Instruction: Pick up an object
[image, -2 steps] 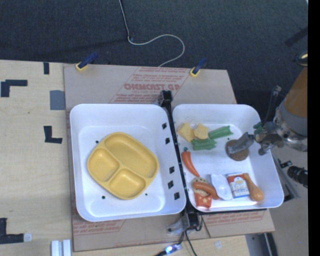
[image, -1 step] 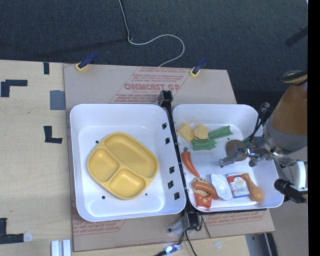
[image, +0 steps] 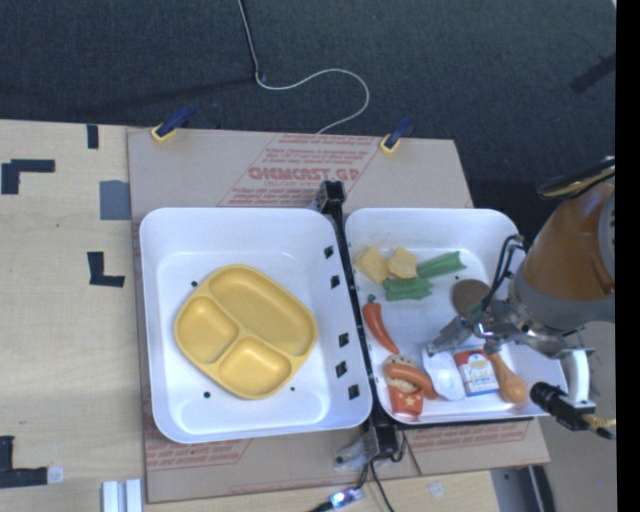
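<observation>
The right bin (image: 490, 222) holds several small items. Two yellow pieces (image: 386, 264) and two green pieces (image: 420, 278) lie at its back. A red chili (image: 379, 325) lies along the left wall, with a red and orange toy food (image: 405, 386) in the front left corner. A white packet with a red label (image: 472, 375) lies at the front. A brown wooden spoon (image: 468, 295) runs from mid-bin to the front right. My gripper (image: 447, 341) hangs low over the bin's middle, just above the white packet and beside the spoon, tip pointing left.
The left bin (image: 160, 240) holds a yellow divided plate (image: 245, 330). A black divider (image: 345, 300) separates the bins. The arm (image: 570, 265) with its orange band covers the right bin's right edge. Cardboard (image: 300, 170) lies under both bins.
</observation>
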